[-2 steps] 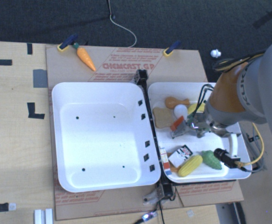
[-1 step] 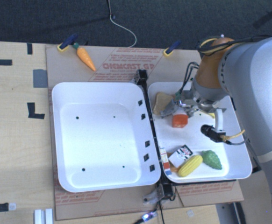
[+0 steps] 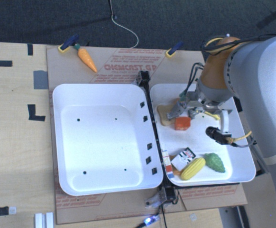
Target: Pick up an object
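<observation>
My gripper hangs low over the upper middle of the right bin. A red-orange block lies directly under and in front of it, and whether they touch cannot be told. A tan flat piece lies just to the left of the block, against the bin's left wall. Near the front of the same bin are a yellow corn cob, a green lumpy toy and a small white box with black print.
The left bin sits beside the right one, with a black divider between them. An orange carrot lies on the cardboard behind the left bin. A black cable end hangs from the arm over the right bin.
</observation>
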Controlling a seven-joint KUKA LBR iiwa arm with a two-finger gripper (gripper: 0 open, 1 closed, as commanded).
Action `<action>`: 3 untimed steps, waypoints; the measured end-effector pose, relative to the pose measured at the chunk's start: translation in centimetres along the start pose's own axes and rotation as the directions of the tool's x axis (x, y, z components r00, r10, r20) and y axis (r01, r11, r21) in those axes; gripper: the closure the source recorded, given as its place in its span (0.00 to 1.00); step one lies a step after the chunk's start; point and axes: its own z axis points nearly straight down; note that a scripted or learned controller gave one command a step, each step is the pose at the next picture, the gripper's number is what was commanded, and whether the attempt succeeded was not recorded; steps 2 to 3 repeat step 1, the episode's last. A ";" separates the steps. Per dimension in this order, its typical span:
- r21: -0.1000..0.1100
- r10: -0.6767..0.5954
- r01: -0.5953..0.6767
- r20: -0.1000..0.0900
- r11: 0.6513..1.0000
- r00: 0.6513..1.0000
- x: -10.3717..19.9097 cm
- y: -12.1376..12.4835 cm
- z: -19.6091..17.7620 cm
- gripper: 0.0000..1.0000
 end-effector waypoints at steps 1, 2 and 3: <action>-0.011 -0.008 0.008 -0.003 1.000 1.000 8.5 1.8 -9.7 1.00; -0.011 -0.008 0.008 -0.003 1.000 1.000 8.5 1.8 -9.7 1.00; -0.011 -0.008 0.008 -0.003 1.000 1.000 8.5 1.8 -9.7 1.00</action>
